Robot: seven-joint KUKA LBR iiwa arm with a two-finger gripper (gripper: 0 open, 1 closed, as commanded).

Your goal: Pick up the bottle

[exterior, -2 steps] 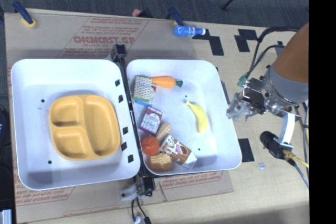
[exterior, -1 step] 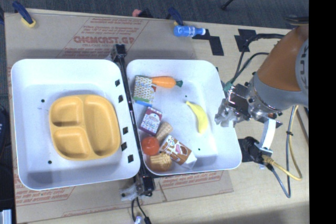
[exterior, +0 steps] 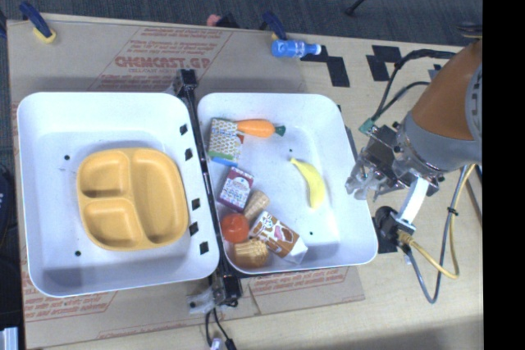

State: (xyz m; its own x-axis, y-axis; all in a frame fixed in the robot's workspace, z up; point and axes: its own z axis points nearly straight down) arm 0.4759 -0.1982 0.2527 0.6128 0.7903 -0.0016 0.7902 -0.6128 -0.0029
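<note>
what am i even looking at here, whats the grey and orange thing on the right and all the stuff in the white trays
It is one picture, taken by a camera fixed above a bench and looking down at a slant. The grey and orange thing is a robot arm reaching in from the right. Its end effector sits just outside the right bin's edge, with nothing visibly in it.

The left bin holds a yellow divided tray. The right bin holds toy food: a carrot, a banana, a tomato, small cartons and a few other bits.

The blue bottle lies on the bench behind the bins, untouched.
</note>
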